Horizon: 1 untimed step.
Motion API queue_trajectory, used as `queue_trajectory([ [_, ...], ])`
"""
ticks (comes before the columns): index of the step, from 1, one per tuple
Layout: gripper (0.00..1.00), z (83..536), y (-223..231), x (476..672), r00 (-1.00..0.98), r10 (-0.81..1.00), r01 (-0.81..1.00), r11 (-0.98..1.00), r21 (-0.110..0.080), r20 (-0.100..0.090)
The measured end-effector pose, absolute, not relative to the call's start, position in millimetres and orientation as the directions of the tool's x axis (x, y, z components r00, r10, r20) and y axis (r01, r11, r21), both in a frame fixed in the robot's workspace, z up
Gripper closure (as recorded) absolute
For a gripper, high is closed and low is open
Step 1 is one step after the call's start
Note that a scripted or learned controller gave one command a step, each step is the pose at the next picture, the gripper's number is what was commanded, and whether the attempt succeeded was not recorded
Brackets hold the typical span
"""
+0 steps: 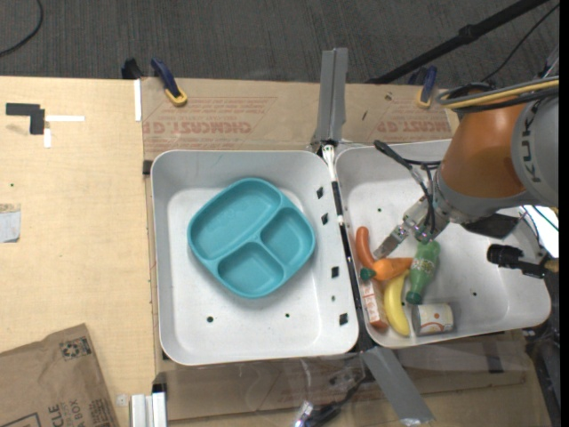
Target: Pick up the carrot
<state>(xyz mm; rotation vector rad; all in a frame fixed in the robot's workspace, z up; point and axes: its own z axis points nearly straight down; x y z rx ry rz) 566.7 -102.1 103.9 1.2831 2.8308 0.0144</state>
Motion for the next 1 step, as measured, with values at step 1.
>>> queue_trajectory([
  [1,0.0,102.9,-107.7,531.5,-0.786,0.618,0.617,0.787,0.018,-0.029],
])
